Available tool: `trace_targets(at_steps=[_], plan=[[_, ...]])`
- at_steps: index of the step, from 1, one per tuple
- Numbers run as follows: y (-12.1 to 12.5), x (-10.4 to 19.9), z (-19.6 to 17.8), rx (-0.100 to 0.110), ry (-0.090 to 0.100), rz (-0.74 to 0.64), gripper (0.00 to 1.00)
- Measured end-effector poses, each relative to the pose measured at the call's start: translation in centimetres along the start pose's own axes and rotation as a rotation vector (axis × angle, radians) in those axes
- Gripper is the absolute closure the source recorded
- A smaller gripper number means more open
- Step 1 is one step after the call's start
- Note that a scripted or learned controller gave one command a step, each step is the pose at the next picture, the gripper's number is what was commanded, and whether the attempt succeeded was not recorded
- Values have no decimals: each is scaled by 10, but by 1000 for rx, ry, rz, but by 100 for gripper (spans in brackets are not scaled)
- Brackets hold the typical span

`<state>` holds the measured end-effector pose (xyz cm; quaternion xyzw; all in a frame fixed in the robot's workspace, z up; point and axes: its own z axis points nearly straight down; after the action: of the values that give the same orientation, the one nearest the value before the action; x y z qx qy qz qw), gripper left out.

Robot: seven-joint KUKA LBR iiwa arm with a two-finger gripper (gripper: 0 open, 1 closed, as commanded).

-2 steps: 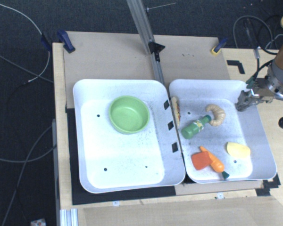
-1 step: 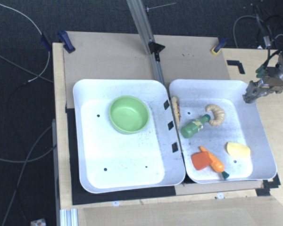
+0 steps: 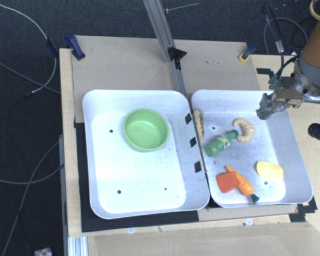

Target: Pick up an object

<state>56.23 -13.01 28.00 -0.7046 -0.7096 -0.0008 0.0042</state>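
The right bin (image 3: pixel 288 143) holds a green bottle (image 3: pixel 220 143), a tan curved croissant-like toy (image 3: pixel 245 129), a pale yellow piece (image 3: pixel 269 169), an orange-red toy with a carrot shape (image 3: pixel 234 181), and a thin tan stick (image 3: pixel 199 124) along the bin's left wall. A green bowl (image 3: pixel 145 129) sits in the left bin (image 3: pixel 122 191). My gripper (image 3: pixel 267 109) hangs over the right bin's upper right part, above and right of the croissant toy, with nothing seen between its fingers.
A metal pole (image 3: pixel 160 20) slants down to the gap between the bins. Blue (image 3: pixel 74 46) and yellow (image 3: pixel 248 51) clamps hold the board's far corners. Cables run along the dark floor at the left and upper right.
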Motion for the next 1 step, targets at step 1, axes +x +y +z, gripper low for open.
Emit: trace_targets(at_steps=[1], plan=[[-2,54,-4,3,1,1,100]])
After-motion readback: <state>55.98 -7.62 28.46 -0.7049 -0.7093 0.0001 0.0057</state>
